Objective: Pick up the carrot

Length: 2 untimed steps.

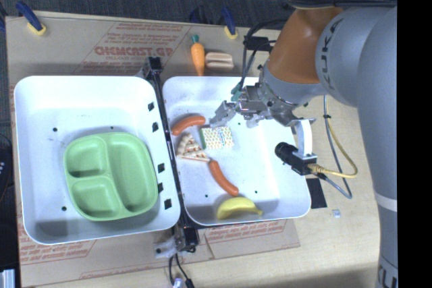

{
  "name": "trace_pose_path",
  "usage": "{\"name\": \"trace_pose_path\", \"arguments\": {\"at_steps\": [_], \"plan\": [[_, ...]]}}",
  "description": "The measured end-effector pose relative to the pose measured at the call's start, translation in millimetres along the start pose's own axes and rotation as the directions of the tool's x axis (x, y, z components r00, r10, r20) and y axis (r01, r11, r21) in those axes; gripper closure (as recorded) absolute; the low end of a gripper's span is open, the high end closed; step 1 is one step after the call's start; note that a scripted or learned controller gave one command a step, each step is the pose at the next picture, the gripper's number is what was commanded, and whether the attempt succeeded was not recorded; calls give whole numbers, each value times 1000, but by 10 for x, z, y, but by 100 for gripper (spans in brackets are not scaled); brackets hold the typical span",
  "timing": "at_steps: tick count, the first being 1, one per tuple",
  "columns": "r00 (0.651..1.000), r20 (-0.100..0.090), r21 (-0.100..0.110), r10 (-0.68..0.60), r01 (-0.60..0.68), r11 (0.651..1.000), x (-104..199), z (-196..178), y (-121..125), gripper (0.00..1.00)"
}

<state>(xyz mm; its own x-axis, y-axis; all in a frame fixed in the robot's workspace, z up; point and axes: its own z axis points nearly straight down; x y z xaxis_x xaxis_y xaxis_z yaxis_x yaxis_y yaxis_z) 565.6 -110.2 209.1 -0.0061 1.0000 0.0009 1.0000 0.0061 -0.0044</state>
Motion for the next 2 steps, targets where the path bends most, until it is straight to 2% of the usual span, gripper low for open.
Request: {"name": "trace_pose_path", "arguments": {"at_steps": [1, 2], "plan": [[982, 0, -1, 190, -190, 982, 278, 174, 748, 0], [937, 0, -2, 350, -350, 937, 385, -828, 878, 0]]}}
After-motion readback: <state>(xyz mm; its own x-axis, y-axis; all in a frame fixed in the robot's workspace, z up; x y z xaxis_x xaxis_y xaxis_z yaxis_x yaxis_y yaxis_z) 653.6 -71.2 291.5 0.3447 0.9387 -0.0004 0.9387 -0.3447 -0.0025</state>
